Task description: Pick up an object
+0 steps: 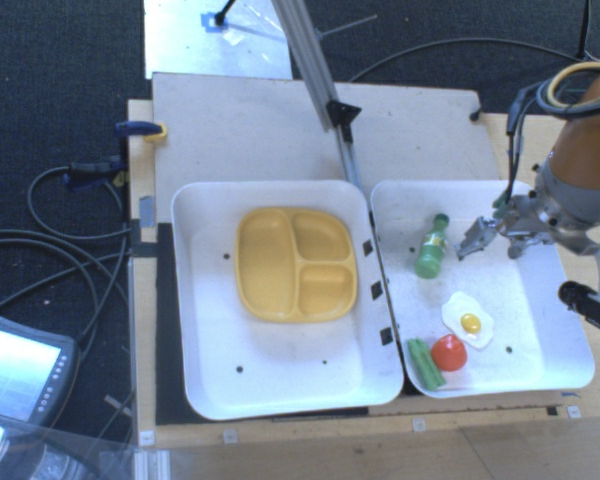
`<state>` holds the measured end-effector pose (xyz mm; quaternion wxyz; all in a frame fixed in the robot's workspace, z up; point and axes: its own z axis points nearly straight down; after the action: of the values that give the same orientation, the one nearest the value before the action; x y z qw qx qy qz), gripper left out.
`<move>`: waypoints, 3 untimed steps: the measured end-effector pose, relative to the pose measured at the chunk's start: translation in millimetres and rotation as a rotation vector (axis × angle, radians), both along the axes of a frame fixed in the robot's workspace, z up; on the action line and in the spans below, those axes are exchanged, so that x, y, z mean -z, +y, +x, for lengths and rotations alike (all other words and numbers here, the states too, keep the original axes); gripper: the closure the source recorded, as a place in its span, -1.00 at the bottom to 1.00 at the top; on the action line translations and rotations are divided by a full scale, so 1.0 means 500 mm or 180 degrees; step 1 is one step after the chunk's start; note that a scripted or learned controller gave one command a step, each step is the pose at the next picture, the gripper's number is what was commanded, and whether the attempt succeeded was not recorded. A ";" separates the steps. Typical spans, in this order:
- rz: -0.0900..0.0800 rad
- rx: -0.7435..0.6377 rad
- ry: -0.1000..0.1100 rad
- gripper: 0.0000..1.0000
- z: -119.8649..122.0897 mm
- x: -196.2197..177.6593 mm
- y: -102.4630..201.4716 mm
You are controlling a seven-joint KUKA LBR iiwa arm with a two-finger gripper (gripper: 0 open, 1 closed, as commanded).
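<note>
Surroundings: dark carpeted floor with loose black cables; a handheld control pendant lies at the lower left.
Counter: pale wooden counter carrying two shallow white bins side by side, so either one is within the arm's reach from the right.
Left bin: white bin holding a yellow divided plate, flat and right way up, near the bin's middle.
Right bin: white bin holding the small items, spread apart from one another rather than heaped, which by my judgement leaves room to close on one at a time.
Bottle: green bottle, lying on its side near the bin's upper left, cap toward the far edge; nearest item to the end effector and the likeliest target. Slim, rounded, smooth plastic look; may roll if nudged.
Fried egg: toy egg, white with a yellow yolk, flat on the bin floor below the bottle; looks hard to get under.
Tomato: red ball-shaped toy, touching or just beside the green vegetable.
Green vegetable: short green stick at the bin's lower left.
Arm: grey with orange band, reaching in from the right, tilted toward the bottle.
End effector: end effector, over the right bin, just right of the bottle; fingers spread apart, nothing between them.
</note>
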<state>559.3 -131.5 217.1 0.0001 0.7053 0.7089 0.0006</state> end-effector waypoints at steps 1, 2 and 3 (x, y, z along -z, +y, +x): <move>0.0000 0.0006 -0.0001 -1.00 0.000 0.000 0.000; 0.0000 0.0016 0.0018 -1.00 -0.019 0.109 -0.008; 0.0002 0.0014 0.0019 -1.00 -0.025 0.230 0.005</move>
<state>546.9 -128.8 101.9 -0.0023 0.7068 0.7074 -0.0013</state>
